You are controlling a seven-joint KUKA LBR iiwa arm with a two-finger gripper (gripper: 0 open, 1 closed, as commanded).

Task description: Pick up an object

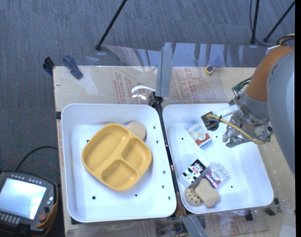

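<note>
My gripper (231, 137) hangs over the upper right part of the right bin (249, 181), below the grey arm with its orange band (263, 80). A small black thing (208, 120) lies just left of it; I cannot tell whether it is a loose object or part of the tool. A small white carton with blue and red print (199, 134) lies to the gripper's left. Nearer the front lie a black-and-white carton (193, 171), a pink packet (217, 174), a toast slice (208, 193) and a cookie (192, 197).
The left bin (76, 201) holds a yellow divided plate (117, 156) with a beige round disc (137, 129) at its far edge. A grey post (163, 75) stands behind the bins' shared wall. A teach pendant (22, 199) lies on the floor at lower left.
</note>
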